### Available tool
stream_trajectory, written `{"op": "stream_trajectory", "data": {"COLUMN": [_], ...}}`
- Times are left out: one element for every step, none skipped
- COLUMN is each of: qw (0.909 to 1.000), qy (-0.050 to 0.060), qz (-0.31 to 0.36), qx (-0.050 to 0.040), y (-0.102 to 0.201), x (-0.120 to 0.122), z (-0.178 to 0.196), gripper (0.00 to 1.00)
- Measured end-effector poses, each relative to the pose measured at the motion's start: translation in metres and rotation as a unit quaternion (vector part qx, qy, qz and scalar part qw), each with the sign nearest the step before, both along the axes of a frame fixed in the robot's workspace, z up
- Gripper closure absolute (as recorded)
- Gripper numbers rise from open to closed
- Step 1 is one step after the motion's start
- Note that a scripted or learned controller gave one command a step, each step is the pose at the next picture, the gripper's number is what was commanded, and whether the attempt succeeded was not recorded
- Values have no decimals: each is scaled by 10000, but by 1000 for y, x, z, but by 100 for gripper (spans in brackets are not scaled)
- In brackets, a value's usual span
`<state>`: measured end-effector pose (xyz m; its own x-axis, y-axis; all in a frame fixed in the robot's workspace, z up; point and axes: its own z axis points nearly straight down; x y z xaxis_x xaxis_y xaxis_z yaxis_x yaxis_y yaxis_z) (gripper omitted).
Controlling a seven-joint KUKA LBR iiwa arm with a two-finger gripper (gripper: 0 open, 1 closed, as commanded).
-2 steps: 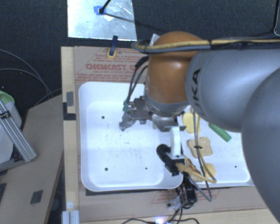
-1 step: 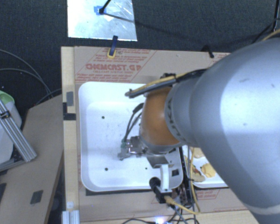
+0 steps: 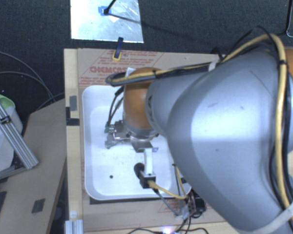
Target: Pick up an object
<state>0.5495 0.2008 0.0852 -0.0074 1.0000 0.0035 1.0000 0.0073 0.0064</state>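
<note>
Grey arm with an orange band reached over the white bin, its gripper low near the bin's middle. Whether it was open or holding anything could not be told. A dark speck, possibly the object, lay near the bin's front edge; the pick seemed unfinished.

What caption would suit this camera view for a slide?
Grey KUKA arm with its gripper over a white bin.

gripper hangs over the bin; bin lies on cardboard
</note>
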Motion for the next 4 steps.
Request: {"op": "stream_trajectory", "data": {"qw": [10000, 10000, 10000, 10000], "qy": [13, 0, -36, 54], "qz": [-54, -1, 3, -10], "qx": [-21, -2, 9, -22], "y": [-59, -9, 36, 33], "x": [33, 77, 122, 117], "z": [0, 0, 100, -7], "gripper": [0, 0, 0, 0]}}
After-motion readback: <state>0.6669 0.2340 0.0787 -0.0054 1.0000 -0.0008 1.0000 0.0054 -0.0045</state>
